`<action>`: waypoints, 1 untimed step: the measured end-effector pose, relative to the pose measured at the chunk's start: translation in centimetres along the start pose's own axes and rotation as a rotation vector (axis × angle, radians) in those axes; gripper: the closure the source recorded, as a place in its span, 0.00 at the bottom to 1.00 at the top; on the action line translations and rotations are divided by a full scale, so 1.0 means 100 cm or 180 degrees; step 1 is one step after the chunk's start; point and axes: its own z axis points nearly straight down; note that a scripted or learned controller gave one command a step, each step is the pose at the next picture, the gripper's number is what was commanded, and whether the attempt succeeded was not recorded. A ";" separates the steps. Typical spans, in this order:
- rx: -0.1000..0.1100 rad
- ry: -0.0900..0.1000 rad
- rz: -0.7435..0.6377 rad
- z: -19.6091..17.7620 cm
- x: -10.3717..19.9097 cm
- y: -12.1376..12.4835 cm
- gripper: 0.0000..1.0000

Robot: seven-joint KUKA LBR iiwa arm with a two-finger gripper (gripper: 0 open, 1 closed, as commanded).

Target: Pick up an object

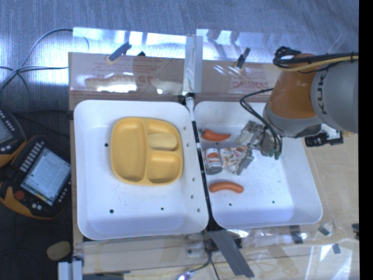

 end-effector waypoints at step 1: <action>0.0019 -0.0051 -0.0583 0.009 -0.027 0.037 0.00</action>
